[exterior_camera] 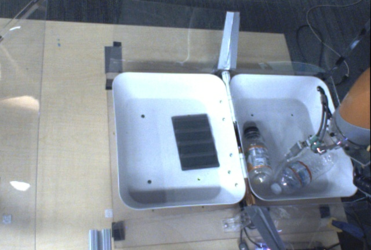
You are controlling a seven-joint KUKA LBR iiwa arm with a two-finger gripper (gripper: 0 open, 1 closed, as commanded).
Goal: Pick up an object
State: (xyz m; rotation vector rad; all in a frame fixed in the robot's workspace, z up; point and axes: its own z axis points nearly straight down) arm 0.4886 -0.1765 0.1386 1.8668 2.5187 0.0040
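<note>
On the tabletop (58,144), the left bin (124,127) holds a dark ribbed pad (196,141); the right bin (278,98) holds two clear bottles, one (257,157) by the divider, another (298,173) lying nearer the front. The gripper (316,143) is low over that second bottle, so the approach seems in hand; how far it is open cannot be told. The next move calls for closing squarely on the rounded, slippery body.

Light wooden bench (64,144) bears two white bins (127,127) side by side.

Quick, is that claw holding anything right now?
Gripper: low in the right bin over a clear bottle; a grasp cannot be told.
</note>
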